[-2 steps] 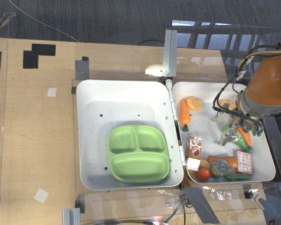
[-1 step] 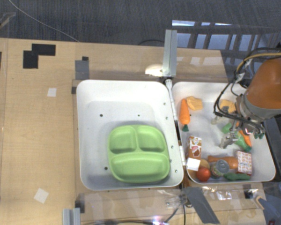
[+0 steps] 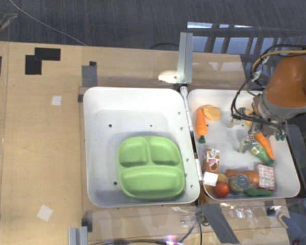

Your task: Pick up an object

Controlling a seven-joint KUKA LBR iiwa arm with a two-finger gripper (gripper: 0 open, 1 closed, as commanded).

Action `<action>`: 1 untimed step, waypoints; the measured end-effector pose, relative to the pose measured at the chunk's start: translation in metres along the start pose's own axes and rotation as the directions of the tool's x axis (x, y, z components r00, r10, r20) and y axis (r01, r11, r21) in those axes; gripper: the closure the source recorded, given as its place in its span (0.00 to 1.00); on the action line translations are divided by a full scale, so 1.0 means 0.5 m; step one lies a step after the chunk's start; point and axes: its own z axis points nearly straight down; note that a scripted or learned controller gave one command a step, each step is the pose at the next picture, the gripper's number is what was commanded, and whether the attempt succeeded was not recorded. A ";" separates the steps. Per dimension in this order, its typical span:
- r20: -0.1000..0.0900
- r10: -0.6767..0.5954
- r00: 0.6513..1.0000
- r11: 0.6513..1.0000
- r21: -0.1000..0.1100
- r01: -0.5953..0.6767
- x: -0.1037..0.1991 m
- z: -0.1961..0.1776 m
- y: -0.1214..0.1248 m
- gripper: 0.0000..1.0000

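My gripper [image 3: 249, 146] hangs low in the right bin [image 3: 229, 98], at its right side, with its fingers open and nothing visibly between them. An orange carrot [image 3: 264, 145] lies just to the right of the fingers, close to them; I cannot tell whether they touch. A second carrot [image 3: 201, 121] lies by the bin's left wall, with a pale yellow piece [image 3: 211, 112] beside it. Along the front of the bin lie a brown packet [image 3: 212, 160], a white cube [image 3: 210, 178], a red tomato [image 3: 222, 189], a small can [image 3: 238, 183], a red and white box [image 3: 265, 176] and a green vegetable [image 3: 257, 192].
The left bin [image 3: 107, 106] holds a green divided plate [image 3: 150, 166] at its front. A metal post [image 3: 185, 55] stands behind the wall between the bins. The arm's orange band [image 3: 291, 83] and its cables hang over the right bin's back right corner.
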 end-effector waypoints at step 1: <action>0.017 -0.001 1.000 1.000 0.005 0.001 -0.010 -0.031 -0.001 1.00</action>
